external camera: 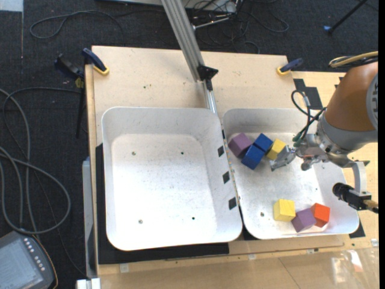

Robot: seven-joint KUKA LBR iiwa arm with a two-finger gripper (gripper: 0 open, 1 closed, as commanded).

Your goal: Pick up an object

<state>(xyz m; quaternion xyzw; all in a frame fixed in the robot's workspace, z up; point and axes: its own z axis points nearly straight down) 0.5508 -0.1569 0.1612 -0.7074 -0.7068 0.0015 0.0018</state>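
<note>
The right bin (337,224) held purple, blue, yellow and orange blocks; whether the claw (287,157) gripped anything was unclear.

Both bins (161,179) look like smooth white plastic w/ a faint sheen, speckled w/ dark flecks. Bench top (180,77) is matt pale wood, prob. plywood. Blocks (284,210) look matt, maybe foam; hard to tell at this res. Slanted rail (183,32) is brushed metal. Arm (355,101) has a glossy orange shell. Floor (42,71) is dark rough carpet.
</note>
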